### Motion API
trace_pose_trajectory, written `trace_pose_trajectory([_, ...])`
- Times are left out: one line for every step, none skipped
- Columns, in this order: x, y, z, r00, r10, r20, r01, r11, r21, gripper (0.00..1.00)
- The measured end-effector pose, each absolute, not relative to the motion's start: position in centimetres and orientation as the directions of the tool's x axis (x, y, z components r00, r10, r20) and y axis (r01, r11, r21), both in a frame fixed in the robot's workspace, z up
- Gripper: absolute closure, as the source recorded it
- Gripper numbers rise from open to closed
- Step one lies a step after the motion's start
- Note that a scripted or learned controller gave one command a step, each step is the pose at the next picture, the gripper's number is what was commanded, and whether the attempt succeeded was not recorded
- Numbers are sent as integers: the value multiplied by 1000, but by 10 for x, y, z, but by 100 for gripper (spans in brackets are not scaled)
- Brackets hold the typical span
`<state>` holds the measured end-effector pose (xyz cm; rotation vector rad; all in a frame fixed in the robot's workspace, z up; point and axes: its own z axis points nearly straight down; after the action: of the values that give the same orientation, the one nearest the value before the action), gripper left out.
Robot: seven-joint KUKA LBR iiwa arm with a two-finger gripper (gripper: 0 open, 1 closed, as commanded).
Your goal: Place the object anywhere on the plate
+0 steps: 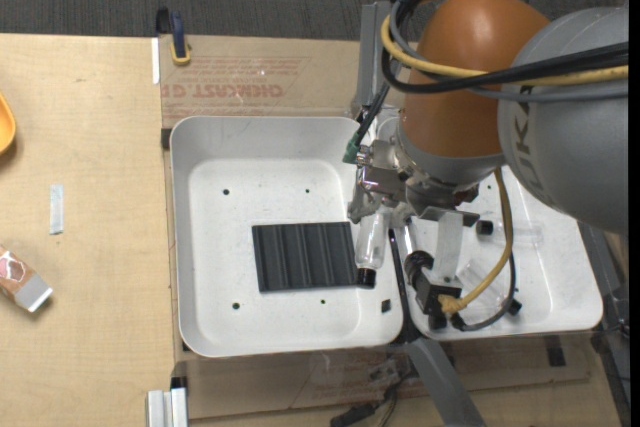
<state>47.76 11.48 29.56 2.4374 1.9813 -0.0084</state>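
Left bin (200, 215): holds the dark ribbed plate (303, 256), lying flat as the drop spot.
Object: cannot tell where it is.
Claw (368, 255): poised at the plate's right edge; grip state cannot be told.

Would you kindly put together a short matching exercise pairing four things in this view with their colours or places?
Things:
1. ridged plate
2. left bin
3. band above the wrist
4. clamp

Descriptions:
A. orange
B. white, holding the plate
C. dark, lying flat in a bin
D. at the cardboard's far edge, beyond the bins

Pairs: 1-C, 2-B, 3-A, 4-D
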Motion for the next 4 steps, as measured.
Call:
trace_pose_trajectory([477, 152, 256, 356, 934, -6, 934, -356, -4, 100])
trace_pose_trajectory([477, 152, 256, 357, 934, -6, 934, -357, -4, 0])
trace_pose_trajectory([477, 151, 263, 356, 934, -11, 934, -356, -7, 100])
trace_pose_trajectory([529, 150, 275, 638, 770, -7, 770, -638, -1, 100])
